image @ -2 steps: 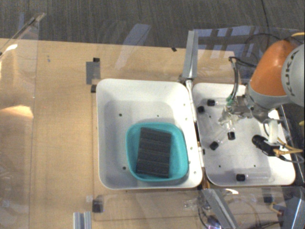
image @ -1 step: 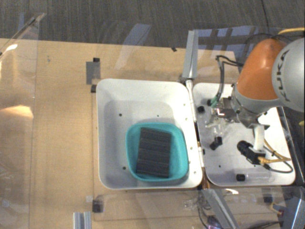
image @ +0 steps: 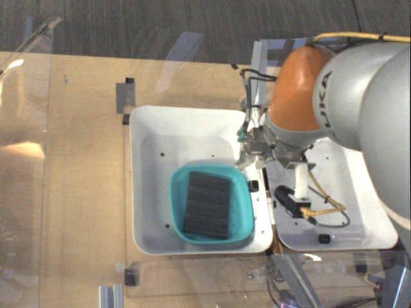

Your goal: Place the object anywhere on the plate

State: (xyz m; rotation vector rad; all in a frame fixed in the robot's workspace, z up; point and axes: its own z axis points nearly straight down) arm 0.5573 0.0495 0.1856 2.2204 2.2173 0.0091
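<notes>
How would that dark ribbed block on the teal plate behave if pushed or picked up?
The dark ribbed block lies flat with a broad footprint, so it will probably slide rather than roll or tip. Its straight edges and even ridges suggest it holds its shape, perhaps foam or rubber and light. The teal plate has a raised rim, which would likely stop a push.

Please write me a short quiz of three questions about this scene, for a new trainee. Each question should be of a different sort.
1. True or false: the dark block lies on the plate.
2. Which bin holds the plate? A) left bin B) right bin
3. Fill in: the band above the wrist is ____.

Key: 1 true; 2 A; 3 orange.
</notes>
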